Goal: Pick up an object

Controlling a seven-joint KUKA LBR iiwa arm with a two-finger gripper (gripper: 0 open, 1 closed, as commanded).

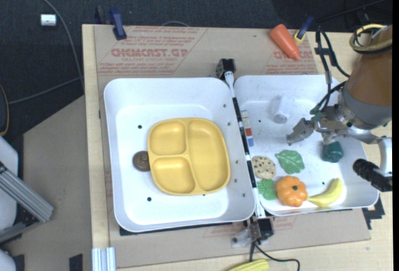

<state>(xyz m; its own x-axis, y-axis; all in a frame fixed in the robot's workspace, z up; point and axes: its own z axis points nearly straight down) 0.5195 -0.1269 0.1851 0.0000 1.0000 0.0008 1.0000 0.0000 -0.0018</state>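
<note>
- Candidate objects sat in the right bin (349, 92): green leaf (290, 161), teal piece (333, 151), cookie (264, 167), orange pumpkin (291, 191), banana (328, 194), a small green piece (267, 189) beside the pumpkin, and a pale clear item (280, 109) near the bin's back.
- Gripper (307, 129) hovered over bare bin floor mid-bin, fingers spread apart, nothing between them.
- Nearest object to the gripper was the green leaf, just below it in the view; the teal piece sat near, toward the arm's side; the clear item lay near, toward the back.
- Cookie, pumpkin and banana were bunched along the front edge, further from the gripper.
- Risk, my read: closing at that spot would grab air, since no object lay under the fingers.
- Risk: the leaf looked flat and thin, so fingers could skate over it or pinch the bin floor instead.
- Risk: the front row was packed, pumpkin touching banana and the small green piece, so a descent there could shove neighbours or catch two.
- Risk: the clear item was hard to make out against white plastic; I couldn't tell its shape, so a grip there would be a gamble.
- Left bin (118, 157) held a yellow divided plate (187, 156) with a brown disc (141, 161) touching its edge, well apart from the gripper.
</note>
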